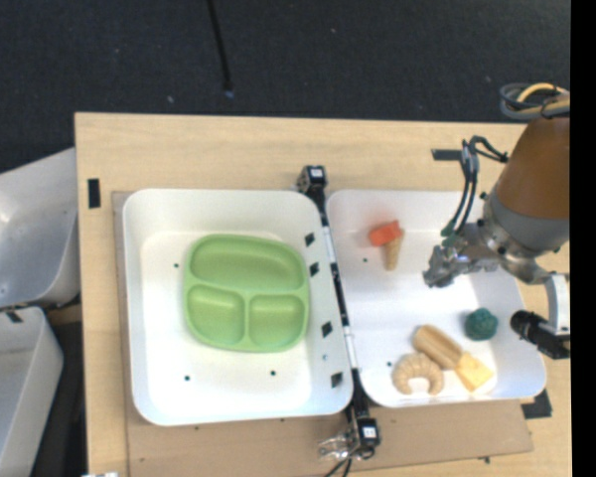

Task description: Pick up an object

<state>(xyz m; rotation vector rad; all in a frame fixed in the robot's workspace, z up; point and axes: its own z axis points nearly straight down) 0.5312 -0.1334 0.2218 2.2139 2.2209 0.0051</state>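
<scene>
Overhead, the grey arm with its orange band [539,172] reaches in from the right and hangs over the right shallow white bin [377,381]; much of its upper body is cut off at the frame's edge. The two-finger gripper [442,269] sits low above the bin floor, a dark blurred cluster of metal, and I cannot tell whether its fingers are spread or pressed together. Nothing is visibly between them.

Several small things lie in that same bin. A toy ice-cream cone with an orange-red top [386,241] lies to the gripper's left, near but apart from it. A small dark green round lump [481,323] rests below and to the right of the gripper, just beside the arm's dark attachments. Along the bin's near edge sit a tan sausage-shaped piece [437,345], a pale curled croissant-like piece [418,374] touching it, and a yellow wedge [475,372] just beside them; their exact material is hard to judge.

The left shallow white bin [139,366] holds a light green plastic plate with three compartments [246,291]. Both bins rest on a pale wooden bench [179,147].
</scene>
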